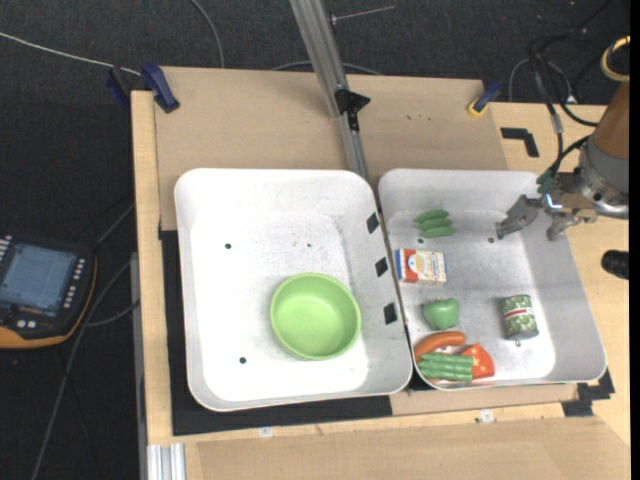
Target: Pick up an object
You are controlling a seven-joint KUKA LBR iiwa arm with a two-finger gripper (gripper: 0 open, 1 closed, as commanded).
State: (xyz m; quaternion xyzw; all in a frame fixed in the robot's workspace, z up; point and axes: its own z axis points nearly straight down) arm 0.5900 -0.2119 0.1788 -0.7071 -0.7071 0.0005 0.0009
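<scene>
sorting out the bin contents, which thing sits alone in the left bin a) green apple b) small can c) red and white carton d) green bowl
d: the green bowl lies in the left bin, while the can, apple and carton are all in the right bin.

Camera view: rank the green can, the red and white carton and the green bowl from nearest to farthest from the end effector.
From the end effector:
1. Green can, right bin, just below it.
2. Red and white carton, right bin's left side.
3. Green bowl, left bin.

Even, bright overhead light; soft shadows, slightly grainy, mostly sharp.
</scene>
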